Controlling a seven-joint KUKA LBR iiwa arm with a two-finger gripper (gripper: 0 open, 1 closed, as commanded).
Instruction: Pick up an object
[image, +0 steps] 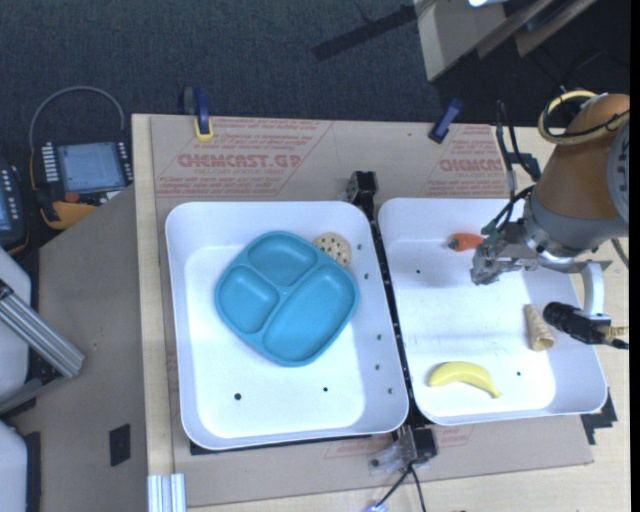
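Pincer (487, 268) low in the right bin (440, 330), finger state impossible to tell, small orange object (464, 242) just left of it, banana (464, 377) nearer, blue plate (287, 297) in left bin (200, 330)

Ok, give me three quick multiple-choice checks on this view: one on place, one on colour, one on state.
1. Where is the banana?
A. Right bin
B. Left bin
C. On the plate

2. What colour is the divided plate?
A. Red
B. Blue
C. Yellow

3. How does the cookie sit?
A. At the plate's edge in the left bin
B. Between the gripper's fingers
C. In the right bin

Answers:
1 A: it lies near the right bin's front edge.
2 B: it is plainly blue.
3 A: it touches the plate's rim, far from the gripper.
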